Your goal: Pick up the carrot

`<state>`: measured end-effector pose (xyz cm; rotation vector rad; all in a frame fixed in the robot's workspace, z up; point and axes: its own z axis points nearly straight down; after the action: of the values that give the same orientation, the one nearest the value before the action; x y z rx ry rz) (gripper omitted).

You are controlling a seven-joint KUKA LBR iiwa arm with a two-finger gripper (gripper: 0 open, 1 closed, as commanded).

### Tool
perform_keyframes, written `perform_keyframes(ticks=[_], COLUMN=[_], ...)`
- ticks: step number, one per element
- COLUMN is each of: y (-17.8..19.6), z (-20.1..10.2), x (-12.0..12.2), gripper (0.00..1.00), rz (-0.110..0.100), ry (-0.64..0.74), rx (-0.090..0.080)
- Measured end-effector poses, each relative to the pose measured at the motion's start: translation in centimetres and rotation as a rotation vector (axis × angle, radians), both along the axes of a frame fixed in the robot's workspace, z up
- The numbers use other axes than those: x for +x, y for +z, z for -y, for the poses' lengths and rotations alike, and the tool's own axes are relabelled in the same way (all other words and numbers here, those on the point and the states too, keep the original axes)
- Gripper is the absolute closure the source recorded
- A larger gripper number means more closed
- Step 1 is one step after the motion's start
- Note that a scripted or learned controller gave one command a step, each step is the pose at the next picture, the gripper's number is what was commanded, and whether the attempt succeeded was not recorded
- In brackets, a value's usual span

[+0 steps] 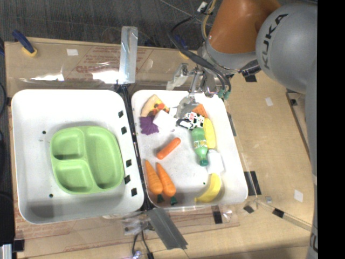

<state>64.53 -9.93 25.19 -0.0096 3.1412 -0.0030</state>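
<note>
Two orange carrots with dark green tops lie side by side at the front left corner of the right bin (229,144), one (153,179) against the wall and one (166,182) beside it. A smaller orange carrot-like piece (168,148) lies slanted in the middle of that bin. My gripper (190,97) hangs over the bin's back edge, above a black-and-white cow-patterned item (190,121). It is well behind all the orange pieces and holds nothing that I can see.
The right bin also holds a pizza slice (152,104), a purple item (146,124), a green bottle (200,143), a yellow corn-like piece (209,133) and a banana (211,189). A green divided plate (86,159) sits in the left bin (21,144). The arm looms at the upper right.
</note>
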Motion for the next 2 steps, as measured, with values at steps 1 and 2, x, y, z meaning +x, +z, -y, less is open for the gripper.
perform_keyframes(ticks=[1,2], y=[-15.9,-14.2], z=[0.1,-0.8], x=[-3.3,-9.9], gripper=[0.00,0.00], rz=[0.002,0.000], ry=[-0.172,-0.166], rx=[0.002,0.002])
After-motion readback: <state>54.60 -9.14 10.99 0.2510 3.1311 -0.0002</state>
